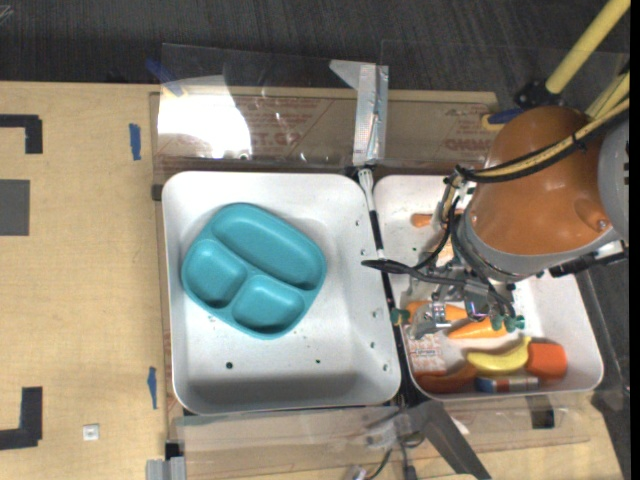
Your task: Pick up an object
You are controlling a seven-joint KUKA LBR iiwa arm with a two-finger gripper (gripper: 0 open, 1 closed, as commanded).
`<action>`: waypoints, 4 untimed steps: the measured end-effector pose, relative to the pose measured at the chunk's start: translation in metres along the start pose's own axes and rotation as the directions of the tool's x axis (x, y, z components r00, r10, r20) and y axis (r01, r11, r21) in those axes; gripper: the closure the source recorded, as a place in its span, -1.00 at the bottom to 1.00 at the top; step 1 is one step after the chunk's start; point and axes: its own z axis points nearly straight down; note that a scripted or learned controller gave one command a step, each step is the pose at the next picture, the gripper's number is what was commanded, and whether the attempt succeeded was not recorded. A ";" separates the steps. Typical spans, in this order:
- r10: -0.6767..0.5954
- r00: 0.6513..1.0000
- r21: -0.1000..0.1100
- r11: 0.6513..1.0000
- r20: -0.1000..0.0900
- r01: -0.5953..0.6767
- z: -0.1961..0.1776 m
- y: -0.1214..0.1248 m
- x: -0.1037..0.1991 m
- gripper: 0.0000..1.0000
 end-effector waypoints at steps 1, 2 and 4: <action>-0.190 0.982 0.000 0.982 0.006 0.190 -0.033 0.010 -0.016 1.00; -0.211 0.977 -0.001 0.977 0.007 0.211 -0.061 0.033 -0.045 1.00; -0.228 0.974 -0.002 0.974 0.004 0.228 -0.058 0.070 -0.087 1.00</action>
